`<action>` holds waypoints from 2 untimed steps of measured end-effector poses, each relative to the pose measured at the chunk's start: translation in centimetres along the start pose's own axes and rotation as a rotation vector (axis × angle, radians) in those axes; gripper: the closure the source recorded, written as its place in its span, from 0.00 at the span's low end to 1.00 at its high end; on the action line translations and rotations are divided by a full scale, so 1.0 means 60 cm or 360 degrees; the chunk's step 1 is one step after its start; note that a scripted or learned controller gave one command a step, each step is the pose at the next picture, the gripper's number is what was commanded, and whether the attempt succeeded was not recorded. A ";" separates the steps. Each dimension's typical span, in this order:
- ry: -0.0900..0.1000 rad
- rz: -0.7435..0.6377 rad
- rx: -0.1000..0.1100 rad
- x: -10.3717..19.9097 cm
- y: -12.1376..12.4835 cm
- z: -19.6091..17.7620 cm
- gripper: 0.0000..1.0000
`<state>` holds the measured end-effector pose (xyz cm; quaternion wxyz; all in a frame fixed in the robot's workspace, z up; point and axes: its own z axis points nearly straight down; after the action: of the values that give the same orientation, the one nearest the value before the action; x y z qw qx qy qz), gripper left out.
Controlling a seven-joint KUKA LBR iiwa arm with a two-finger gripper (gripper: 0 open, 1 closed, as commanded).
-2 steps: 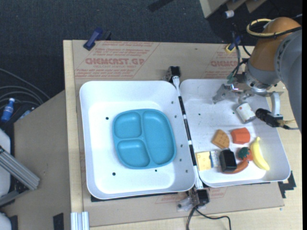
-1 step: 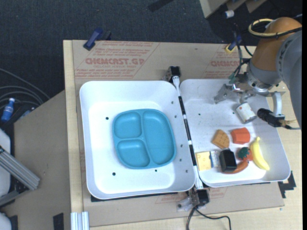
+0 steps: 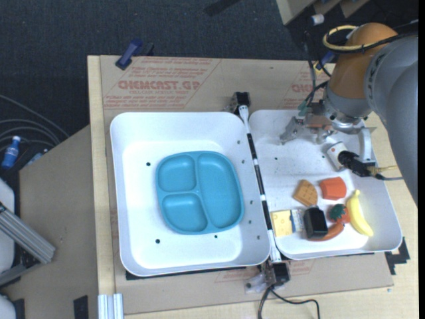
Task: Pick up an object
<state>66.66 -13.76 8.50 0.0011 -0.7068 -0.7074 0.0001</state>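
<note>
Several toys [image 3: 325, 211], well below hand [image 3: 307, 126]

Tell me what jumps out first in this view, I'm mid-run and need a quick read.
The blue divided plate sits in the middle of the left bin. In the right bin, small items cluster at the near end: a banana, an orange block, a tan cracker and a black object. The pincer hangs over that bin's far end, away from the cluster.
</note>
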 end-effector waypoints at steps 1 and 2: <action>-0.0001 0.0000 0.0001 0.008 0.000 0.000 0.00; -0.0003 0.0002 -0.0002 0.000 0.000 0.000 0.00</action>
<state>66.65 -13.75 8.50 0.0001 -0.7073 -0.7070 0.0003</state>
